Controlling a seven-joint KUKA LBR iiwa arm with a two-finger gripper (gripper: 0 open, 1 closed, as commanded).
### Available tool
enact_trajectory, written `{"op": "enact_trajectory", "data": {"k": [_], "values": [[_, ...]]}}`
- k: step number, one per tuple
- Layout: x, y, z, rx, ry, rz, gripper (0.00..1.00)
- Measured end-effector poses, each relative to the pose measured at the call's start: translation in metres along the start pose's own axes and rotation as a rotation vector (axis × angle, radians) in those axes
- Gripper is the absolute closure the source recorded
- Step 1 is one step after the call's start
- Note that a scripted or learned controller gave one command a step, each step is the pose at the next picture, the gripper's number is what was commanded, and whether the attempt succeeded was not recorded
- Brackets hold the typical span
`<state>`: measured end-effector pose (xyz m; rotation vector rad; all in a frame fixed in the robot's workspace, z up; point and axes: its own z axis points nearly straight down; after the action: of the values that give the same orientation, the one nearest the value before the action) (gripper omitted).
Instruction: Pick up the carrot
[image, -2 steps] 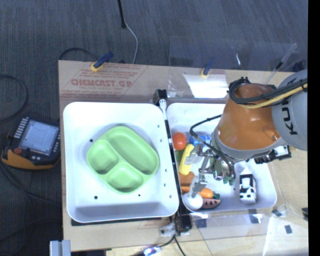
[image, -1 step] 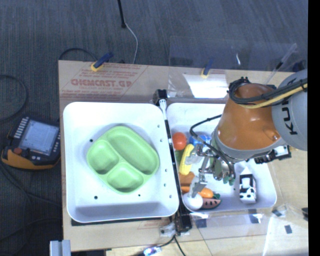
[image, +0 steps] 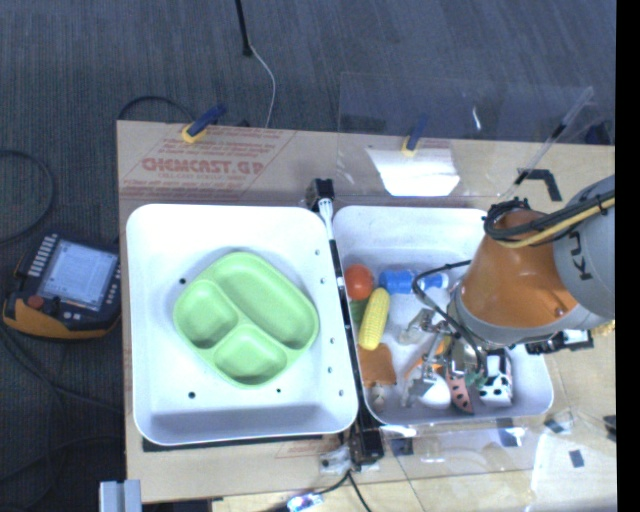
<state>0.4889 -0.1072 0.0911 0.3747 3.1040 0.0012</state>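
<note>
— Over the right bin (image: 440, 225) the arm hangs low, its gripper (image: 432, 372) down among the toys. Which step would you call this?

— The reach, I think, not yet the grasp. The metal fingers sit toward the bin's near side, and nothing shows between them. How wide they stand I cannot tell; the linkage is too tangled with the clutter beneath it.

— And the carrot?

— My best guess is the orange piece (image: 377, 366) lying just left of the gripper, near the bin's left wall and right below the yellow corn cob (image: 374, 316). It is flat on the bin floor, apart from the fingers.

— What else crowds it?

— A red-orange tomato (image: 355, 281) sits above the corn, a blue item (image: 398, 281) beside that, and a black-and-white block (image: 494, 386) lies to the gripper's right.

— So the next move?

— It looks as if the gripper needs to shift left, toward the wall, and settle over the orange piece. The corn touches its upper end, so the fingers would want to close across the carrot's lower part, clear of the cob and the wall.
</note>
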Motion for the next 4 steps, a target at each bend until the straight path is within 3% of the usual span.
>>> {"op": "enact_trajectory", "data": {"k": [1,2,3,4], "values": [[-0.002,0.001,-0.011,-0.002,-0.006,0.002,1.0],[0.004,0.017,-0.134,0.0,0.0,-0.006,1.0],[0.007,0.017,-0.129,0.0,0.013,-0.004,0.0],[0.001,0.01,0.0,-0.001,-0.002,0.028,0.0]]}}
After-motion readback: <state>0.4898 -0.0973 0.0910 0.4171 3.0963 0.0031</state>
